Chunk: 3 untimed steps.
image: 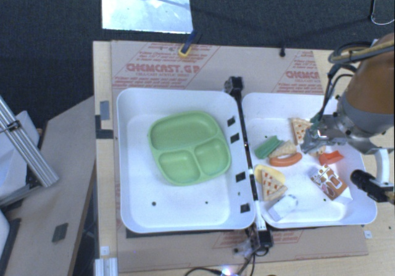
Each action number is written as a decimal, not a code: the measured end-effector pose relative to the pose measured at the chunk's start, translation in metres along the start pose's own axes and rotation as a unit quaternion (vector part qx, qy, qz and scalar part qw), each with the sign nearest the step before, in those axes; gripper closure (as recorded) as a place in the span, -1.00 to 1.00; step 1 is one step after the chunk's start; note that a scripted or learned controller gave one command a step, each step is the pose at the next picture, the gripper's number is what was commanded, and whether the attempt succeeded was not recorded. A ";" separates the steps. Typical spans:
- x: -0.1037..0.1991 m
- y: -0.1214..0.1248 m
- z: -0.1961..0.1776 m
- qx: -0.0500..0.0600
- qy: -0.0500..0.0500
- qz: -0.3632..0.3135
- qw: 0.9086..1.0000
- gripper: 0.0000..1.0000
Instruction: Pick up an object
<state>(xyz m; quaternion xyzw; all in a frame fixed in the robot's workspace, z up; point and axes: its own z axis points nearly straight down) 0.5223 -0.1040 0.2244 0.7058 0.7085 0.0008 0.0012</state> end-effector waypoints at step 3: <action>0.146 0.056 0.005 0.000 0.001 -0.002 1.000 1.00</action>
